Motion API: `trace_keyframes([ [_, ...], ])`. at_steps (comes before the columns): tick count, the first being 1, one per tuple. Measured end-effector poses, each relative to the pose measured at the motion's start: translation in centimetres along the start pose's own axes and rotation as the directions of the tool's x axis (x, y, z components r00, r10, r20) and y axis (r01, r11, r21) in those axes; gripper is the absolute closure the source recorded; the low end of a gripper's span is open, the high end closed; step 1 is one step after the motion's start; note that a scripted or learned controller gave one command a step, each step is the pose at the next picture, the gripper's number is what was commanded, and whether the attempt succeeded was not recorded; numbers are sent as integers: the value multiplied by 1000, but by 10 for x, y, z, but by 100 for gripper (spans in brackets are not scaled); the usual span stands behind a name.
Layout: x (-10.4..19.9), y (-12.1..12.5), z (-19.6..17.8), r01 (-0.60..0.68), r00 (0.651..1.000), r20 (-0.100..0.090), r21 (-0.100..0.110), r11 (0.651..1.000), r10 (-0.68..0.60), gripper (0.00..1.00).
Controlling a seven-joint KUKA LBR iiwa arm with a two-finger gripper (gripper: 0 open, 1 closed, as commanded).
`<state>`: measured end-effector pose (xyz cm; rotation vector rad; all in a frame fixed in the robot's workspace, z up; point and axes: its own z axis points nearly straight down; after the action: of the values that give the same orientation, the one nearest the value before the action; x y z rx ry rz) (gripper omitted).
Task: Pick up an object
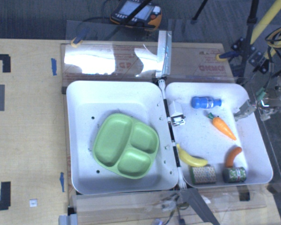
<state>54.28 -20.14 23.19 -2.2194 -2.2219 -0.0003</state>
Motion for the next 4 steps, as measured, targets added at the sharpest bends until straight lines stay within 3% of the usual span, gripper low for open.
trace_keyframes([
  [1, -9, 58, 120, 17, 1000, -5, -20, 1000, -17, 0],
  [2, 56, 1, 146, -355, 935, -2, -3, 935, 355, 0],
  [3, 9, 27, 145, -184, 983, -5, -1, 983, 184, 0],
  [4, 8, 28, 135, -184, 983, -1, -7, 983, 184, 100],
])
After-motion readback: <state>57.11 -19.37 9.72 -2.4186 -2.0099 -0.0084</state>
